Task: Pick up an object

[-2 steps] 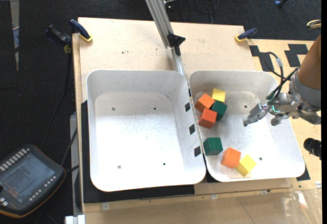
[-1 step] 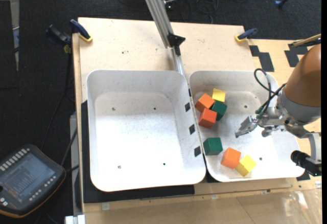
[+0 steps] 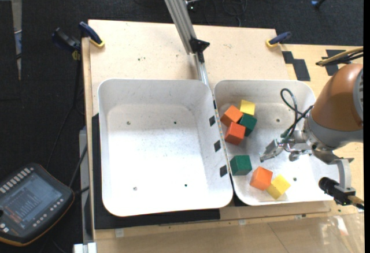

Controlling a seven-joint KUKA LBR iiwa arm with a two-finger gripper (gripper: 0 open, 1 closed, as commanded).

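Observation:
The right bin (image 3: 272,89) holds several small blocks. A cluster sits at its left: an orange block (image 3: 232,114), a yellow block (image 3: 247,108), a dark green block (image 3: 249,123) and a red-orange block (image 3: 235,133). Nearer the front lie a green block (image 3: 240,164), an orange block (image 3: 261,178) and a yellow block (image 3: 278,186). My gripper (image 3: 273,151) hangs over the middle of the right bin, its grey fingers pointing left, above and to the right of the green block. Nothing shows between the fingers.
The left bin (image 3: 155,145) sits beside the right one, with a shared rim between them. A metal pole (image 3: 176,3) slants in from the top. A black cable (image 3: 291,104) loops by the wrist. A pendant (image 3: 26,203) lies at bottom left.

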